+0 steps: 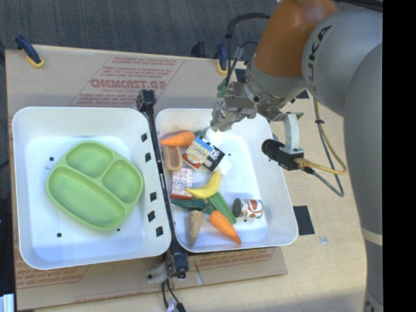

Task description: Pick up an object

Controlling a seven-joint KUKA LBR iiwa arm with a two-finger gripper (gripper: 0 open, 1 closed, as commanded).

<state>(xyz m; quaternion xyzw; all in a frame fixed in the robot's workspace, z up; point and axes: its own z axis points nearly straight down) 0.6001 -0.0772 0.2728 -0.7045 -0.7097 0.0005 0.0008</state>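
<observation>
My gripper hangs over the far part of the right bin, just above and right of a small snack packet. Nothing shows between its fingers. In the right bin lie an orange carrot at the far left, a tan cup-like piece, a red-and-white wrapper, a yellow banana, a green pod, a second carrot, an ice-cream cone and a small can.
The left bin bears a green divided plate. A black divider clip stands between the bins. The arm's grey body and cables fill the right side above the bench. Blue clamps hold the cardboard base.
</observation>
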